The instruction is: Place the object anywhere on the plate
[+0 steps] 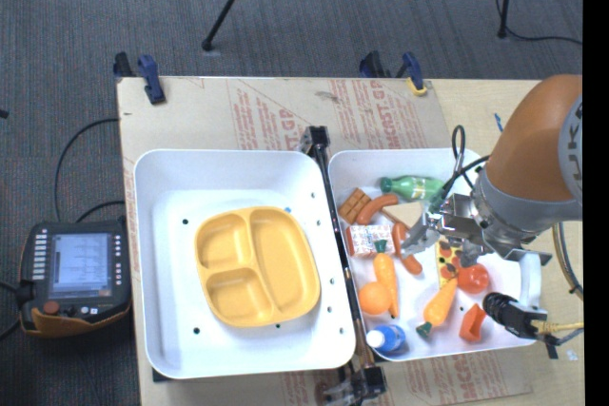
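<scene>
A yellow plate [257,264] with three compartments lies in the left white bin [162,204]; nothing rests on it. The right bin [347,162] holds several toy foods: a green bottle [409,186], a sausage [379,203], a brown waffle piece [354,203], a red-and-white box [369,239], a carrot [384,273], an orange [374,299], a second carrot [440,302] and a tomato [473,278]. My gripper [421,239] hangs low over the middle of the right bin, just right of the box and over a small red piece [407,259]. I see nothing clearly held in it.
A blue-and-white item [388,338] and an orange-red piece [472,322] lie at the right bin's near edge. The shared wall [333,233] between the bins stands between gripper and plate. Blue clamps [150,76] grip the bench's far edge. A pendant [76,276] sits to the left.
</scene>
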You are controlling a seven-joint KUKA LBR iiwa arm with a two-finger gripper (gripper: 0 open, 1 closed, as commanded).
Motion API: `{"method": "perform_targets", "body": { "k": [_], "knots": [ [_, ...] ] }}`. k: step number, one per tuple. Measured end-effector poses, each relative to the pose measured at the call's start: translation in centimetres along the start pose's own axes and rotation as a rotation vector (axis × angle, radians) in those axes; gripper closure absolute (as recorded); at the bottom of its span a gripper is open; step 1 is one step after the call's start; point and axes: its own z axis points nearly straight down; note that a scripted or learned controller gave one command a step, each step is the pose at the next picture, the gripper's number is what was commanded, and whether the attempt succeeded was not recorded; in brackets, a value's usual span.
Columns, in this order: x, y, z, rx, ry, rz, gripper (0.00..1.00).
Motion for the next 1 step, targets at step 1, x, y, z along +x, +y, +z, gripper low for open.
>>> {"method": "perform_targets", "body": {
  "k": [1],
  "knots": [
    [2.38,-2.08,1.81,0.001,0.000,0.431,0.00]
  ]
}}
